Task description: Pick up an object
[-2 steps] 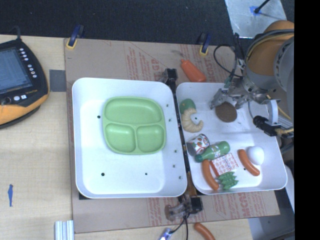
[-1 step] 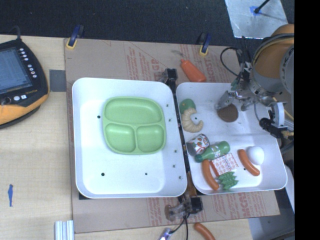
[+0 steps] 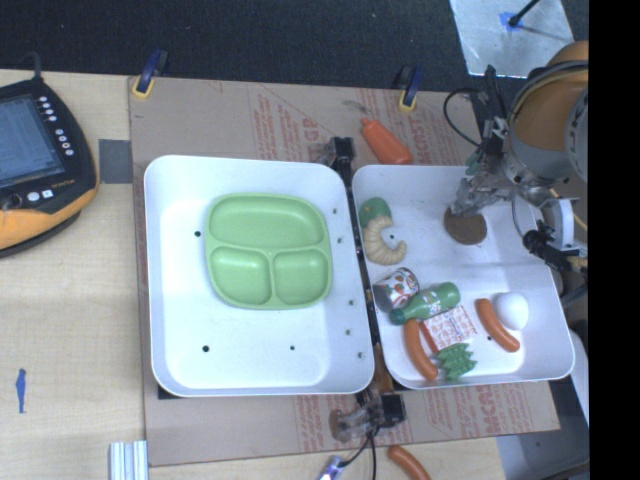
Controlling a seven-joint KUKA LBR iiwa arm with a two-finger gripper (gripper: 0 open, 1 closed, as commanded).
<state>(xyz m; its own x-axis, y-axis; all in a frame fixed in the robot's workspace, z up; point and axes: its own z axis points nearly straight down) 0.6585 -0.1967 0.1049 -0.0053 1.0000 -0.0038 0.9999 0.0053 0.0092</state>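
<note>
My gripper (image 3: 470, 200) hangs low over the back of the right bin (image 3: 545, 268), right above a brown round disc (image 3: 466, 229) and perhaps touching its top edge. The same bin holds a croissant (image 3: 383, 240), a green rounded piece (image 3: 375, 211), a small printed can (image 3: 398, 286), a green bottle (image 3: 428, 301), a red-and-white packet (image 3: 450, 324), two sausages (image 3: 418, 350) (image 3: 497, 326), a leafy green toy (image 3: 458, 360) and a white egg (image 3: 513, 310).
The left bin (image 3: 175, 298) holds a green divided plate (image 3: 270, 250). An orange carrot (image 3: 385, 143) lies on the cardboard behind the bins, and another orange piece (image 3: 410, 460) lies at the front. A control pendant (image 3: 40, 163) sits far left.
</note>
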